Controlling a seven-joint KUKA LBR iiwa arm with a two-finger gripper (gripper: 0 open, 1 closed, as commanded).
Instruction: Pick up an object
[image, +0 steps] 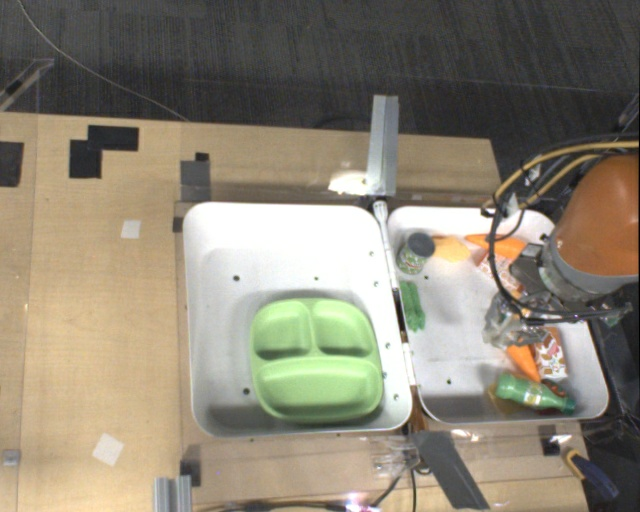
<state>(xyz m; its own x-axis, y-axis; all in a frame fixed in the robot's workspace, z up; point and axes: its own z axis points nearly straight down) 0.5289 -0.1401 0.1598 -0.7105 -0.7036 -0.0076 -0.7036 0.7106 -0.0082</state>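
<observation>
Tool (507, 325) low in right bin (450, 385), near its right side, over a cluster of small items; finger state cannot tell, arm body hides them. Just beside it: orange carrot-like piece (522, 357), printed packet (551, 357), green bottle (533, 395) lying on its side near the front wall. Well apart at the left of that bin: small can (414, 252), green strip (411, 306). Left bin (215, 300) holds green divided tray (316, 357).

Risks, as judged: crowded items mean fingers may land on 2 at once or on the packet edge and slip; bottle could roll; a closing miss against the bin floor is likely.
</observation>
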